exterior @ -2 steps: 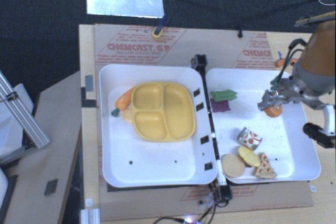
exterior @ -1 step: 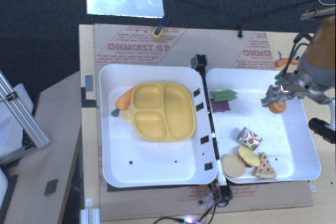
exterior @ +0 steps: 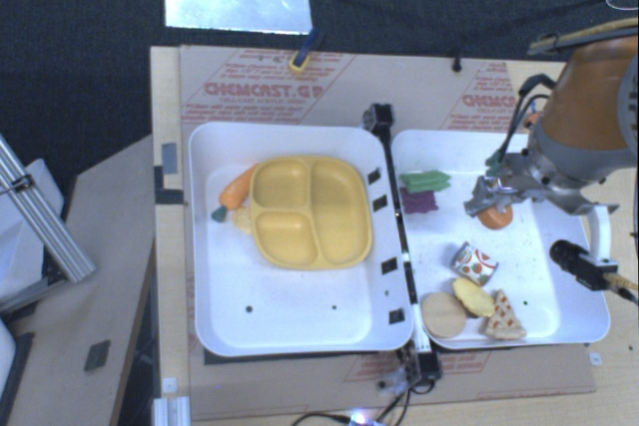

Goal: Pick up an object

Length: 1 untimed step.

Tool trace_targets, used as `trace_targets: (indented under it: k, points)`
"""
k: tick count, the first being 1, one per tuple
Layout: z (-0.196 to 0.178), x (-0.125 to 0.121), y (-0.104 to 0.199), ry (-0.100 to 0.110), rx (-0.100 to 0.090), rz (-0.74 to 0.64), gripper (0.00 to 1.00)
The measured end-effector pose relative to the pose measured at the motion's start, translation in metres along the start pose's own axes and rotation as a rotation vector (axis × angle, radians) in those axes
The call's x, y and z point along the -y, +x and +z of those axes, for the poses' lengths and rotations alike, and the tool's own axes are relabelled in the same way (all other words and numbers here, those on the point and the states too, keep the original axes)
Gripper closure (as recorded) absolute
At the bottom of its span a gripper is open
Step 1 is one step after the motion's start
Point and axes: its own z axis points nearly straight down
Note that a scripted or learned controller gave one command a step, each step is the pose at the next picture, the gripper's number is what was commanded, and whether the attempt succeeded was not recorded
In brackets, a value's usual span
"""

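Green toy (exterior: pixel 425 181) and purple toy (exterior: pixel 419 203) lie bin-left of my gripper (exterior: pixel 486 202), apparently pinching a round orange fruit (exterior: pixel 496 215).

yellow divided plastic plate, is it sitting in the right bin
No, the yellow divided plastic plate lies in the left shallow white bin, with an orange toy carrot at its left edge.

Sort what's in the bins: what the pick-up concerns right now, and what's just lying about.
In play:
- pincer, over the right bin
- orange toy, right at the pincer

Lying about:
- green piece
- purple piece
- small can
- yellow piece
- round cracker
- pizza slice
- yellow tray and carrot, left bin
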Motion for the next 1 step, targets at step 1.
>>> trace_targets:
  k: [1]
  points:
    - [-0.0099,0.0145,0.0439,-0.001,-0.001,-0.001,1.00]
